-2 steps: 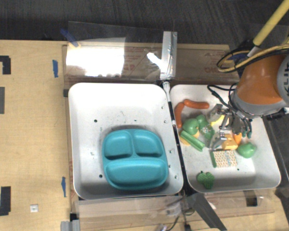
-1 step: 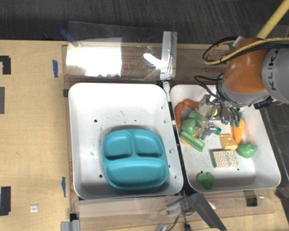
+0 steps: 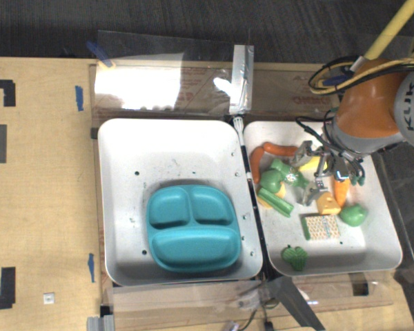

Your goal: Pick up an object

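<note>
The right bin (image 3: 383,247) holds a pile of toy foods. An orange-red piece (image 3: 279,149) lies at the back, with green pieces (image 3: 274,176) in front of it and a green and yellow piece (image 3: 276,202) nearer the front. An orange carrot (image 3: 341,189), a yellow wedge (image 3: 328,204) and a green pepper (image 3: 354,214) lie to the right. A checkered waffle square (image 3: 321,227) and a small green piece (image 3: 295,256) sit near the front. My gripper (image 3: 316,174) is low over the middle of the pile, between the green pieces and the carrot. Nothing is visibly lifted.
The left bin (image 3: 124,150) carries a teal divided plate (image 3: 192,226). A wall (image 3: 252,205) separates the two bins. The arm's orange band (image 3: 369,109) hangs over the right bin's back right corner, with cables (image 3: 331,78) behind. Brown bench (image 3: 34,205) lies to the left.
</note>
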You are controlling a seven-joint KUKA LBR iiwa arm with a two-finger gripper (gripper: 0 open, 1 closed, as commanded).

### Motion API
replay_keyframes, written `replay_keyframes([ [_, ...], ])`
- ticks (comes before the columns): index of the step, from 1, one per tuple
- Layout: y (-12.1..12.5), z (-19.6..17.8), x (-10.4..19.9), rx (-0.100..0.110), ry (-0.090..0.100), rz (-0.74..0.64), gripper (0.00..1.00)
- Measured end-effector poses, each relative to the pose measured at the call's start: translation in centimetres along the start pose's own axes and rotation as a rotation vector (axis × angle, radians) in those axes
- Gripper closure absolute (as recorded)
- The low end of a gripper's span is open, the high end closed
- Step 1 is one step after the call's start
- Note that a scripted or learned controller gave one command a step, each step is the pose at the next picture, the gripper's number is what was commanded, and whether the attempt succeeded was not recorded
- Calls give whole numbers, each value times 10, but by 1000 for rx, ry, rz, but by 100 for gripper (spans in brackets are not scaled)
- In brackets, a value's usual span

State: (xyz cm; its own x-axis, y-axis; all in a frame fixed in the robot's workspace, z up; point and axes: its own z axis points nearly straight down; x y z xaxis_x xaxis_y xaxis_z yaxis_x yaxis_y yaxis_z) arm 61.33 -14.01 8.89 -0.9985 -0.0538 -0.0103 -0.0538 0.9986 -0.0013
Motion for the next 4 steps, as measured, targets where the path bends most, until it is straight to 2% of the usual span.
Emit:
replay_keyframes([
  [1, -13, 0, 13, 0, 0, -117, 0],
  [2, 48, -1, 15, -1, -2, -191, 0],
  [3, 34, -2, 73, -1, -2, -119, 0],
  [4, 18, 0, -16, 0, -2, -169, 0],
])
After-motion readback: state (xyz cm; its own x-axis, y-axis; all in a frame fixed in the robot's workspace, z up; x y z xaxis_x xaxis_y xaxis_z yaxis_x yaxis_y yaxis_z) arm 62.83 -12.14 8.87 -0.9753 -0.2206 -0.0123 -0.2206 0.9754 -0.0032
